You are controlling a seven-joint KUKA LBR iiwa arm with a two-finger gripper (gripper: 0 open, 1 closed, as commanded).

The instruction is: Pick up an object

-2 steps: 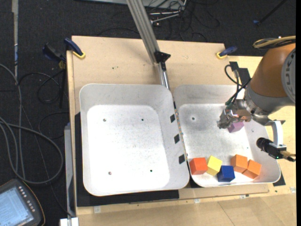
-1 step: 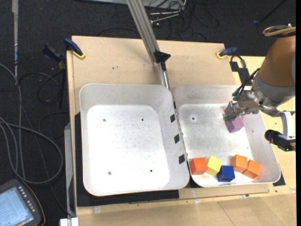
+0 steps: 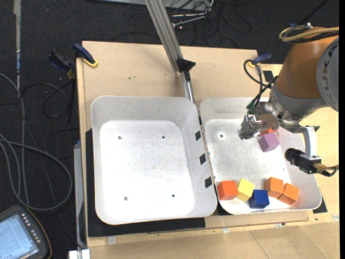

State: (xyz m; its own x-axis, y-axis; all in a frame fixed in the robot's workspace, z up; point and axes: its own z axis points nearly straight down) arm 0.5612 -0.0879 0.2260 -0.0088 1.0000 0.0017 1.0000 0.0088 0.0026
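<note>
My gripper [image 3: 252, 128] hangs over the upper middle of the right bin [image 3: 230, 158], reaching in from the right. A purple block [image 3: 268, 141] lies right beside the gripper's lower right side, and whether the two touch is unclear. Along the bin's front edge sit an orange block [image 3: 227, 189], a yellow block [image 3: 246, 188], a blue block [image 3: 259, 198] and two more orange blocks [image 3: 275, 185] [image 3: 290, 193].
The left bin [image 3: 141, 161] stands next to the right one, with black clips along the shared rim. A slanted metal pole [image 3: 164, 28] runs down to the bins' back edge. Cables and a clamp [image 3: 85, 54] lie off the bench's left.
</note>
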